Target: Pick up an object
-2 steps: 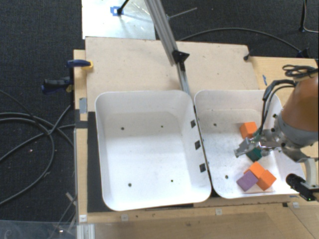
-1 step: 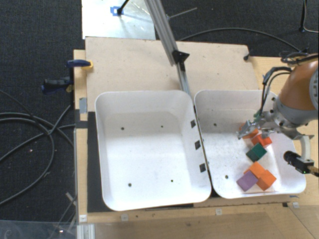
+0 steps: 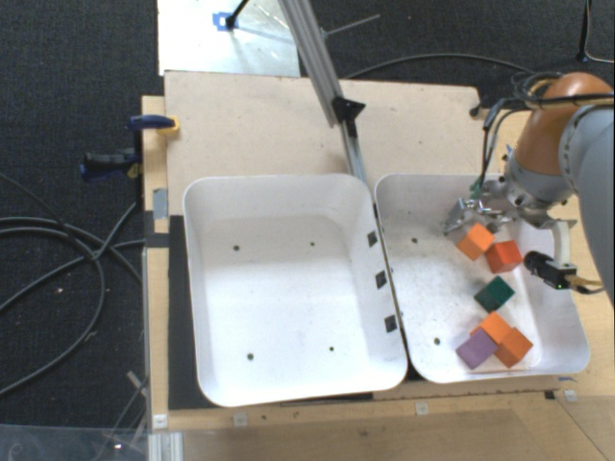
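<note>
Overhead, slanted down onto a pale board surface (image 3: 288, 123) bearing two shallow white bins side by side. Left bin (image 3: 207, 353) holding nothing but small dark dots on its floor. Right bin (image 3: 423, 368), touching the left bin along a shared edge, carrying all the blocks.

Taking the right bin as landmark: near its upper right part, an orange block (image 3: 474, 242), with a red block (image 3: 504, 255) just beside it on the lower right, the two touching or nearly so. Toward the bin's middle right, a dark green block (image 3: 495, 295), set apart from the red one. Down at the bin's lower right corner, a cluster of three close together: a purple block (image 3: 475, 349), a second orange block (image 3: 496, 327) above it, and a third orange block (image 3: 514, 347) to its right.

Reaching in over the bin's upper right rim, the grey arm (image 3: 577, 157) with its orange band. Claw (image 3: 469, 215) low over the bin floor, just above the first orange block. Fingers too small and blurred: cannot tell whether apart or together, nor whether touching the block.

Rising from the bin's upper left rim across the surface, a slanted metal bar (image 3: 312, 46). Far left of both bins, a blue clamp (image 3: 125, 161) at the surface edge, cables (image 3: 48, 248) on dark carpet beyond.
</note>
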You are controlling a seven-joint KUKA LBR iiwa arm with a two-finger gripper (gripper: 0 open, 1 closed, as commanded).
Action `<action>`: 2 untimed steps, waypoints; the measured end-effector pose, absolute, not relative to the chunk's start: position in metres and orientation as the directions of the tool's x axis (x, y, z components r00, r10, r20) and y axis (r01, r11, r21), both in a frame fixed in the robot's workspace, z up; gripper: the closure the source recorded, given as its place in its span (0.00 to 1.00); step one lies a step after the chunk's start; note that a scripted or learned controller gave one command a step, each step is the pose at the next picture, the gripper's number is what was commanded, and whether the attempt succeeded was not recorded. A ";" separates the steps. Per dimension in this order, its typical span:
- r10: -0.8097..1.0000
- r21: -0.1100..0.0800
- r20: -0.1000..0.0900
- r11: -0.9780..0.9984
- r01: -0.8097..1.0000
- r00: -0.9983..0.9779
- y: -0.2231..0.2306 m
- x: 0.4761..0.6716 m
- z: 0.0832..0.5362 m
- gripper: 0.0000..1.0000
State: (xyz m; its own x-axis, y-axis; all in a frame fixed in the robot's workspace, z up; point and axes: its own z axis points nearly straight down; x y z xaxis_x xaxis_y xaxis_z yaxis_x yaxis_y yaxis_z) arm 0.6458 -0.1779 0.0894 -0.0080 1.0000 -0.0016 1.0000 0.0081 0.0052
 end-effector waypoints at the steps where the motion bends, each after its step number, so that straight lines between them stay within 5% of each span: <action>1: 1.000 -0.001 0.002 0.009 1.000 -0.009 -0.115 0.605 0.091 0.00; 2: 1.000 0.003 0.000 0.009 1.000 -0.009 -0.119 0.607 0.102 1.00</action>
